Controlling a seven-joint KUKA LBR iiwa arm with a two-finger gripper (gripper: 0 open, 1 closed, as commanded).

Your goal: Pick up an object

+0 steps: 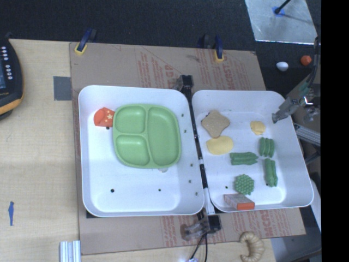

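From the camera view we see the worktop carrying two white bins side by side. The left bin holds a green tray with a red piece touching its left edge. The right bin holds the loose pieces: a tan slice, a yellow round just beside it, a small yellow bit, three green pods, a green knobbly ball and an orange block at the near wall. The tool sits at the right bin's far right rim, near the small yellow bit but apart from it; whether it is spread or pressed together we cannot tell, and nothing shows in its grip. We judge the task barely begun: every piece lies in a bin, so choosing one, descending, closing and lifting all remain.
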